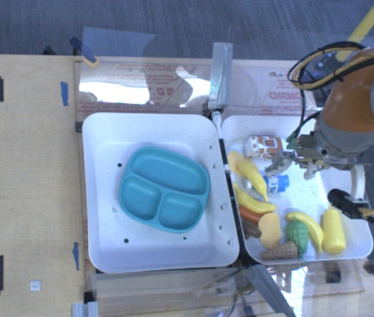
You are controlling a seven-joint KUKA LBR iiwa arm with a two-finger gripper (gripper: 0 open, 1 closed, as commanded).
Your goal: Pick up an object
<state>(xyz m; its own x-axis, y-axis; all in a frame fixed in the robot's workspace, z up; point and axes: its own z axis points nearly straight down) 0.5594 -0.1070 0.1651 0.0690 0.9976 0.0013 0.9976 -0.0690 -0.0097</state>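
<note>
My gripper (295, 169) hangs over the upper middle of the right bin (361, 246), its two grey fingers spread open with nothing between them. Just below and left of it lies a small blue can (279, 184). A white and orange carton (264, 146) sits to its upper left. Yellow bananas lie along the bin's left side (251, 177), below that (256, 205), and lower right (309, 224). A yellow bottle-shaped toy (333, 230), a green leafy toy (297, 233), a yellow lump (270, 227) and a waffle cone (280, 250) crowd the bin's front.
The left bin (101, 177) holds a teal divided plate (165, 189). A metal post (221, 71) stands behind the divider between the bins. The arm's grey and orange body (355, 111) with cables fills the right bin's upper right. Wooden bench lies to the left.
</note>
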